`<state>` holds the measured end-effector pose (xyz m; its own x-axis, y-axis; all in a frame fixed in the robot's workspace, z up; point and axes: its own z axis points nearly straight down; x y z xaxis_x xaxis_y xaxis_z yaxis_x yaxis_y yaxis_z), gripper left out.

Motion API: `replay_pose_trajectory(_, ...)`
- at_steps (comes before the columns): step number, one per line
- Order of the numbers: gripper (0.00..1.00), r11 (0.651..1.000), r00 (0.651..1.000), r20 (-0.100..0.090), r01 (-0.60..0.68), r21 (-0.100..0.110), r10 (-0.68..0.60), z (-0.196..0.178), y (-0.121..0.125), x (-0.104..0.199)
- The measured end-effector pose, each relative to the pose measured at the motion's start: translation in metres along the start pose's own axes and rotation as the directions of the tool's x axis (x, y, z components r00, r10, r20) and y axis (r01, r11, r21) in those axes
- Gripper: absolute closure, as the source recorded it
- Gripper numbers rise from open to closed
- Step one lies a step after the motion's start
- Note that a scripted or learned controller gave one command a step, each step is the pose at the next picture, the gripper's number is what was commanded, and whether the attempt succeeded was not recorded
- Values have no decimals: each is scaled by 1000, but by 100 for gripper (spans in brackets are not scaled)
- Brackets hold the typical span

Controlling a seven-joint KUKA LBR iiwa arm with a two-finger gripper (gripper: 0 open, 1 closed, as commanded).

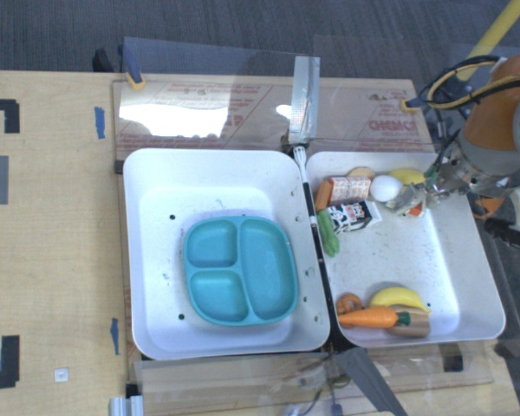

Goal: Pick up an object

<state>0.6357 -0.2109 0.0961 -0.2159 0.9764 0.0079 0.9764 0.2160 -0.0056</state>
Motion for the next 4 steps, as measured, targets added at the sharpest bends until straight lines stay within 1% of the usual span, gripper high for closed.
replay_pose_trajectory(1, 100, 975, 975, 15, 220, -14, -220, -87, 50, 69)
replay_pose_trajectory(2, 100, 998, 998, 7, 68, -6, -68, -89, 46, 119)
replay_pose_trajectory(3, 0, 998, 998, 8, 67, -5, -67, -89, 45, 118)
replay_pose_trajectory(4, 0, 988, 988, 6, 151, 1, -151, 11, 44, 60)
